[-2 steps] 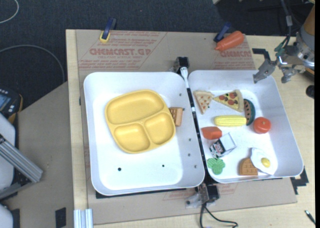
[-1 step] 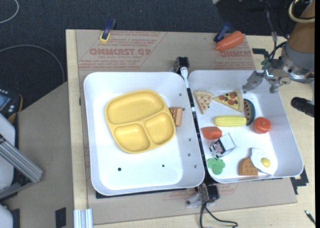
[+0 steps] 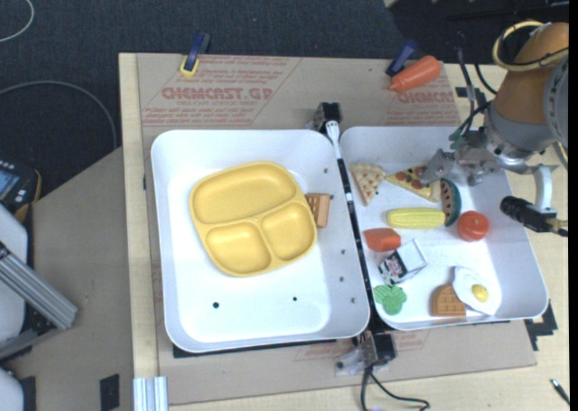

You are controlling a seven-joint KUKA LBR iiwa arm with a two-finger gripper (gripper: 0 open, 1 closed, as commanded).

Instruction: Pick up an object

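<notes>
Gripper (image 3: 449, 168) beside watermelon slice (image 3: 451, 202) — green rind, red flesh.

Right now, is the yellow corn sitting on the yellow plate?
No, the corn lies in the right bin among other toy food, while the yellow plate sits in the left bin.

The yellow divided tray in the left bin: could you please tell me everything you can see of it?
The yellow divided tray looks like smooth moulded plastic with rounded corners. It has three compartments: one long one along its far side and two smaller ones nearer the camera. It lies flat, right way up, turned at a slant in the middle of the left bin. A small brown toy block sits against its right edge, seemingly touching it.
</notes>
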